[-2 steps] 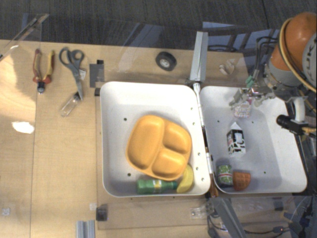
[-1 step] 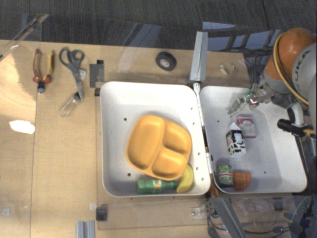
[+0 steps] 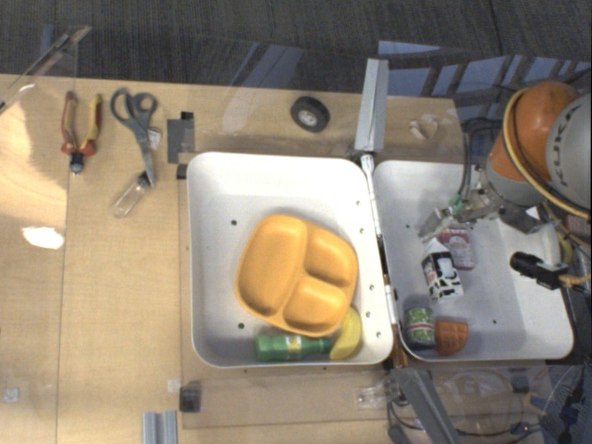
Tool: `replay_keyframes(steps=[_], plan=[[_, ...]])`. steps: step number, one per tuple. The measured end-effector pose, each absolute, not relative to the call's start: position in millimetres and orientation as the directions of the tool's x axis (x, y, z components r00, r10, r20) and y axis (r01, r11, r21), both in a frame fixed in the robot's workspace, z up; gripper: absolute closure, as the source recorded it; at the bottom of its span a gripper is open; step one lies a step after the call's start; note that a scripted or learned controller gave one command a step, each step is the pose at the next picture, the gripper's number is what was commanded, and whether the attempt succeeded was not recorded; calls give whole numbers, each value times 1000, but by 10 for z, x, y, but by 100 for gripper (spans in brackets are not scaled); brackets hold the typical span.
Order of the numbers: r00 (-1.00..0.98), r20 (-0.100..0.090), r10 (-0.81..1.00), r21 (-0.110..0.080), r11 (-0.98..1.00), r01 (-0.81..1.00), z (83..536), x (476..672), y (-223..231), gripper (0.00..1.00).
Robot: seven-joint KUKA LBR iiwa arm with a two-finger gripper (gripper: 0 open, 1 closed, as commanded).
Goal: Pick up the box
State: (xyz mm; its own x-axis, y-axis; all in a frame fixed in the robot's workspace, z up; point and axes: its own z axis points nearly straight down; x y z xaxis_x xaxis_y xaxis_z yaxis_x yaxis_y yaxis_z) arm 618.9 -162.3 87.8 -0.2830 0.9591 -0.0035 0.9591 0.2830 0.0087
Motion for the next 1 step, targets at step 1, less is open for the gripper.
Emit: replay_keyframes(steps=[1], plan=[[-285,-11,958,20,285,958,1024,6229,-1628,100]])
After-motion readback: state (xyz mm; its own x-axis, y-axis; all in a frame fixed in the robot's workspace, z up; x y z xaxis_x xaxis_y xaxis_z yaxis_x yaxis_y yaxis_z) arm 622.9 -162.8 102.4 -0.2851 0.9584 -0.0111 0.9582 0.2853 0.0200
